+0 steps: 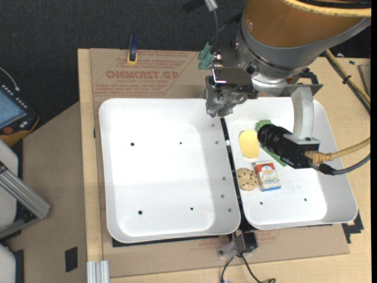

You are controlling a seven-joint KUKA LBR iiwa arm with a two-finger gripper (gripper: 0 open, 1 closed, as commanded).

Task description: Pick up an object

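In the camera view, two shallow white bins are seen side by side on a sheet of brown cardboard [165, 69] printed with red lettering, which is laid on the desk [59, 158]. A small blue and yellow clamp [133, 50] is fixed at the far edge of the cardboard.

The arm [294, 22], grey with a broad orange band, is brought in from the upper right. Its pincer [219, 106] is pointed downward over the far end of the seam where the left bin [112, 128] and the right bin [330, 196] meet, just at the far rims. Whether the pincer is released or clenched cannot be told, since its tip is shown dark and small against the rim.

The things to be picked are all found in the right bin, in its left half. A yellow rounded object [249, 144] is set nearest the pincer, yet apart from it. A green thing [262, 125] is glimpsed just behind the yellow object, partly covered by robot hardware. Nearer the camera, a round brown cookie [247, 179] is placed close to the seam, and a small box [268, 176] in red, white and blue is laid just beside it on the right, touching or nearly so. The cookie and the box are kept well apart from the pincer.
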